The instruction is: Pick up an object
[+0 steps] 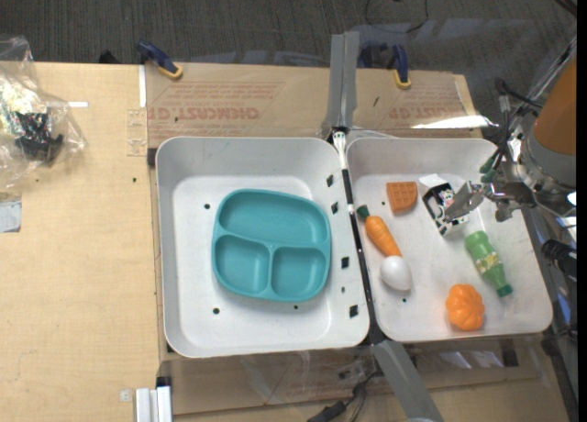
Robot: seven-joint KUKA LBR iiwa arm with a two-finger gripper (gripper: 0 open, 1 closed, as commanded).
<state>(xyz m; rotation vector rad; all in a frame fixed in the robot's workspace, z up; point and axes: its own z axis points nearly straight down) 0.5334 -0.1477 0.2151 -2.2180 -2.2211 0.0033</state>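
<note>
My gripper (465,202) hangs low over the upper middle of the right bin (514,324), at the end of the grey arm that reaches in from the right. Just left of it, touching or partly under it, lies a small black-and-white object (438,200). A green bottle (486,262) lies just below the gripper. A brown waffle square (401,196), an orange carrot (382,235), a white egg (396,273) and an orange pumpkin-like toy (465,307) also lie in this bin.
The left bin (183,319) holds a teal divided plate (271,244). A clear bag with dark bits (32,122) lies on the bench at far left. Cables and arm hardware crowd the right edge beside the right bin.
</note>
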